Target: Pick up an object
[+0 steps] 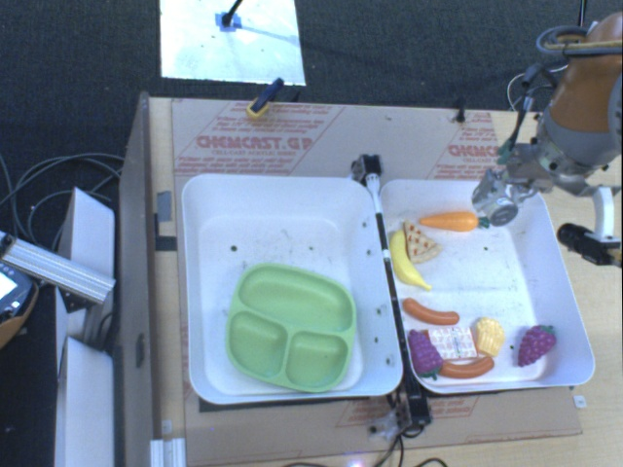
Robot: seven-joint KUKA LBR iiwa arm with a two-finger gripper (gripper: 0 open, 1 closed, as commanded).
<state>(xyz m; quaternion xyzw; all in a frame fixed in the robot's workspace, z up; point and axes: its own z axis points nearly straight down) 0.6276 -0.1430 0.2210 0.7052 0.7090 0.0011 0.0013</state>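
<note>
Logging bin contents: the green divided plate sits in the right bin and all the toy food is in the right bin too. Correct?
Not quite. The camera view shows the green divided plate in the left bin; the toy food is indeed in the right bin.

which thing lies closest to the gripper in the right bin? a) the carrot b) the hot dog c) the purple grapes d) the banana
a, the carrot lies at the back of the right bin, just beside the gripper, while the other food lies farther toward the front or the divider.
</note>
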